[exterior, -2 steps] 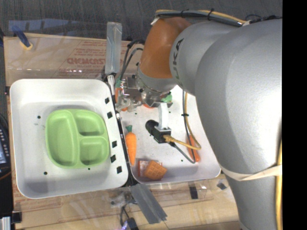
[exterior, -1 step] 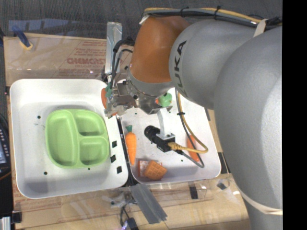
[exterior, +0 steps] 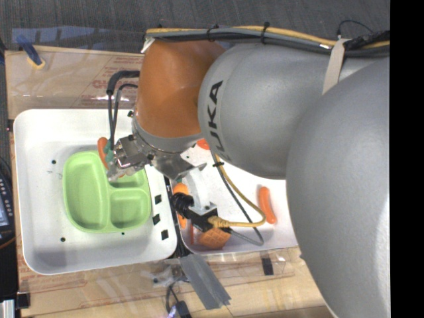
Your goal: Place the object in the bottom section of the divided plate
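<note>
Nearest the viewer, the grey arm [exterior: 318, 111] fills the right side of the scene, and its orange band [exterior: 169, 91] curves down toward the wrist. Below the band, the gripper [exterior: 122, 159] hangs low over the left bin [exterior: 40, 244]. Its metal parts are crowded together and partly shadowed, so whether it is open or closed, and whether it has hold of anything, cannot be told.

Directly beneath and just left of the gripper lies the green divided plate [exterior: 86, 191]. The plate has one long section on the side away from the gripper and two smaller sections on the side closest to it. The gripper sits over the plate's upper right corner.

A small orange object [exterior: 102, 144] shows just beside the gripper on its upper left, at the plate's top edge. It looks to be touching the gripper or very close to it, outside all three sections.

To the gripper's right, past the wall between the bins, the right bin [exterior: 285, 234] holds an orange stick-shaped piece [exterior: 265, 204], well apart from the gripper. A darker orange block [exterior: 213, 238] lies nearer, below and to the right. A yellow cable [exterior: 238, 220] loops above that bin.

Farthest away, beyond both bins, the bare bench surface [exterior: 66, 65] carries a scrap of blue tape [exterior: 30, 52].
</note>
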